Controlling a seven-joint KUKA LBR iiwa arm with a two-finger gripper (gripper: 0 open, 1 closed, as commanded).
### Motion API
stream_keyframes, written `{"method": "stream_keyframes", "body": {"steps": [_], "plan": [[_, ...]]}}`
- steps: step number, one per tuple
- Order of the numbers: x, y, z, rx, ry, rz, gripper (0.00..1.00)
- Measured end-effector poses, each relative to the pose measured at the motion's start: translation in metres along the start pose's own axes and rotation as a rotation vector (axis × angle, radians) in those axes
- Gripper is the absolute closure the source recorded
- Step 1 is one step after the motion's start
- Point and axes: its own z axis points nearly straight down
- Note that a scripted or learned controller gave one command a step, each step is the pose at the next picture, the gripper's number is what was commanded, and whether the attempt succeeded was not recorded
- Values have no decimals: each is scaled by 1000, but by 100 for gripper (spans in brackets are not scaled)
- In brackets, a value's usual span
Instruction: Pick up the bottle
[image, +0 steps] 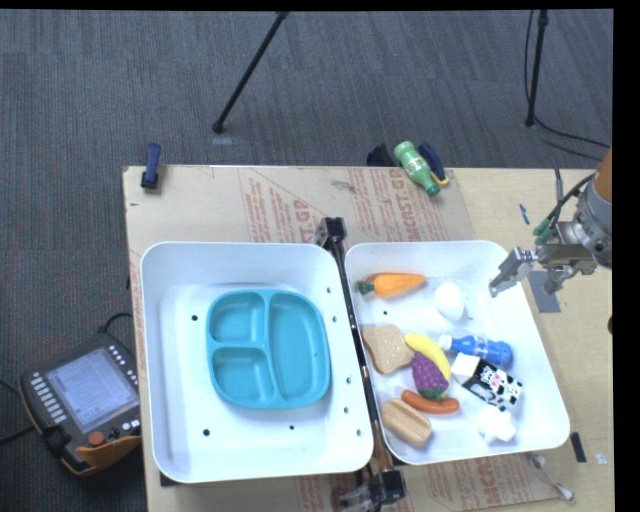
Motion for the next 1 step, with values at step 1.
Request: {"method": "stream_keyframes", "body": {"steps": [1], "plan": [[0,0,-10,1,1,-3,100]]}}
